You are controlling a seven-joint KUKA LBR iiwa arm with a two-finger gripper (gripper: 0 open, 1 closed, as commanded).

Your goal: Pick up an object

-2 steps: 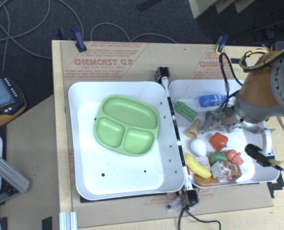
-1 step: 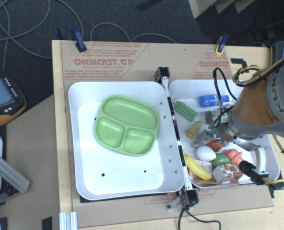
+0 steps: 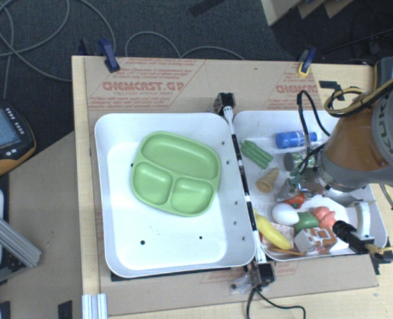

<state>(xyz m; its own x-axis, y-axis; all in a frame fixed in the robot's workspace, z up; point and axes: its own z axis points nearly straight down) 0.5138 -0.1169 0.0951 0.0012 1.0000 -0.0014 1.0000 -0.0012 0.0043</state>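
Note:
My gripper (image 3: 296,181) hangs low over the middle of the right bin (image 3: 263,121), and the arm's orange band sits behind it to the right. Right under and around it lie a red-and-green piece (image 3: 295,198) and a white egg (image 3: 285,213). A tan cone (image 3: 268,178) lies just left of the gripper. A green ridged piece (image 3: 256,153) and a blue cylinder (image 3: 293,139) lie further back. Nearer the front are a yellow banana (image 3: 274,232), a green-and-orange toy (image 3: 314,217) and a small printed box (image 3: 314,240). The arm hides part of the bin's right half.
The left bin (image 3: 117,238) holds a green divided plate (image 3: 175,173) toward its back. A black divider clip (image 3: 224,102) stands between the bins at the back. Blue clamps (image 3: 107,54) grip the board's far edge. Cables lie on the floor beyond.

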